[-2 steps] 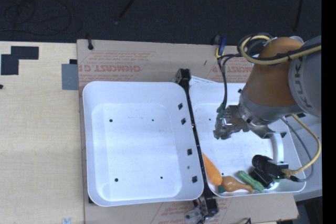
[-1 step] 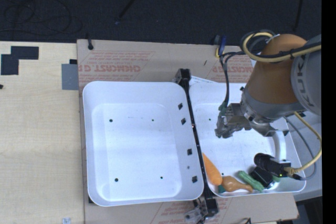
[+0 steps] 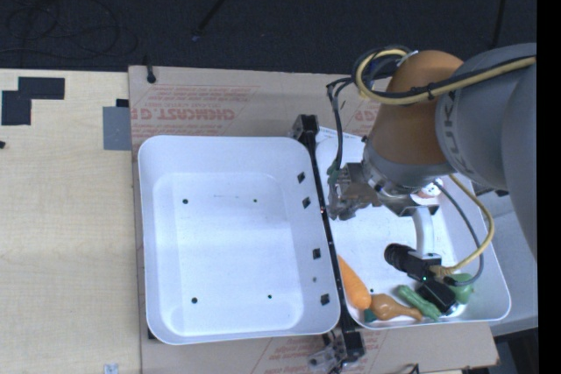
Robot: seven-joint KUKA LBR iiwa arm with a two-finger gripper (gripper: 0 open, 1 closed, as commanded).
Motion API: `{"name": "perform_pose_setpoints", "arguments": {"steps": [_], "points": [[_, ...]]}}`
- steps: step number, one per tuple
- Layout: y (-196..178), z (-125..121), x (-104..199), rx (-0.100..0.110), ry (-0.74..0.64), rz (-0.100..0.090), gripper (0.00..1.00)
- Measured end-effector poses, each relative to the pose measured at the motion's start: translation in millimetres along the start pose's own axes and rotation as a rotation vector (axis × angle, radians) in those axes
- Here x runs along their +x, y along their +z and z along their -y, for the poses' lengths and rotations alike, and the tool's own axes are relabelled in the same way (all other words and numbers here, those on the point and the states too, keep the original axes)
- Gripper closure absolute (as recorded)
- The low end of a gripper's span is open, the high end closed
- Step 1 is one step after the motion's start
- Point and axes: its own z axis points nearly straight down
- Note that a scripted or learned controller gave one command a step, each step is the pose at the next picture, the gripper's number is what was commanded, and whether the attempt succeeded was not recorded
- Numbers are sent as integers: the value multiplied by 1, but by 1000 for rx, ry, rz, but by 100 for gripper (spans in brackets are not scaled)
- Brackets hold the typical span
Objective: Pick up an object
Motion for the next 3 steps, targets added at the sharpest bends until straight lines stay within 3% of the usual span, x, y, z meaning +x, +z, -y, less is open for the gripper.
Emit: {"name": "perform_pose_setpoints", "arguments": {"steps": [1, 2, 3], "points": [[-136, 12, 70, -14, -5, -4, 100], [-138, 13, 66, 3, -2, 2, 100], [-88, 5, 92, 6, 1, 2, 100]]}}
